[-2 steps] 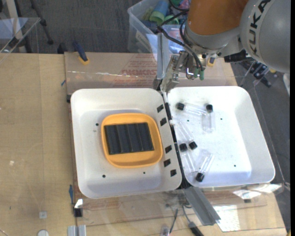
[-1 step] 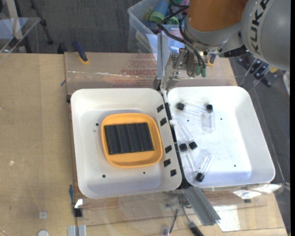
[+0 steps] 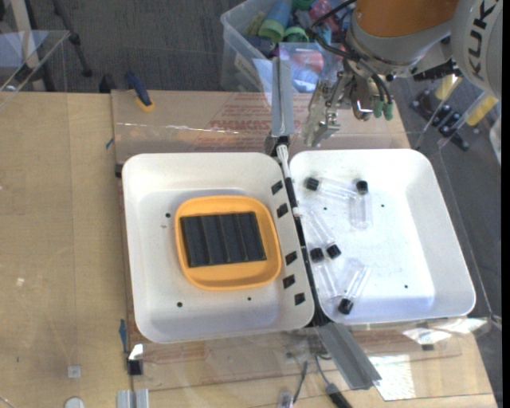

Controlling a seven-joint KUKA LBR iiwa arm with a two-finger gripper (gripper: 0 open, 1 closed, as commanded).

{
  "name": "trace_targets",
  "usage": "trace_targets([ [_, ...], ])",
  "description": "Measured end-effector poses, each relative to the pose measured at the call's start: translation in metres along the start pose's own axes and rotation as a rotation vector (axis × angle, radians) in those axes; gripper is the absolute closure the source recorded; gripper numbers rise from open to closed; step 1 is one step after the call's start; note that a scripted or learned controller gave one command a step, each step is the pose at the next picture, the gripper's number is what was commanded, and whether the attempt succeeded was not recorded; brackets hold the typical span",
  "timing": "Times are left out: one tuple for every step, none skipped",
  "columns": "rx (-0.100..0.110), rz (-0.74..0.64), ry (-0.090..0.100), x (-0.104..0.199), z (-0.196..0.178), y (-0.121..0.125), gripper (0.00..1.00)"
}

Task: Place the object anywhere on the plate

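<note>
**Arm hanging above the far edge of the right bin, vials lying below**

The fingers (image 3: pixel 325 119) are hanging above the far rim of the right bin (image 3: pixel 446 239), pointing down; how far apart they are standing I cannot tell, and nothing is showing between them. Cables are trailing around the wrist, under the arm's orange band (image 3: pixel 402 16).

In the right bin, several clear vials with black caps are lying scattered: one (image 3: pixel 361 203) near the far middle, another (image 3: pixel 351 288) toward the near edge, and more by the divider.

In the left bin (image 3: pixel 151 263), an orange plate (image 3: pixel 229 239) is resting near the middle, with a dark ribbed insert (image 3: pixel 222 239) sitting on it. Both bins are sitting side by side on the wooden table (image 3: pixel 56 239).
</note>
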State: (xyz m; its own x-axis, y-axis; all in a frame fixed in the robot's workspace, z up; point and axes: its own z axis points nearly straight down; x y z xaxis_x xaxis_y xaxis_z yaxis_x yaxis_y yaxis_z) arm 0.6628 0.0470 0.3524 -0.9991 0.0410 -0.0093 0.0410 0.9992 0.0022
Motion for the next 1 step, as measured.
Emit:
trace_targets([
  [0.0,-0.018,0.0,-0.0014,-0.0036,0.0053,1.0],
])
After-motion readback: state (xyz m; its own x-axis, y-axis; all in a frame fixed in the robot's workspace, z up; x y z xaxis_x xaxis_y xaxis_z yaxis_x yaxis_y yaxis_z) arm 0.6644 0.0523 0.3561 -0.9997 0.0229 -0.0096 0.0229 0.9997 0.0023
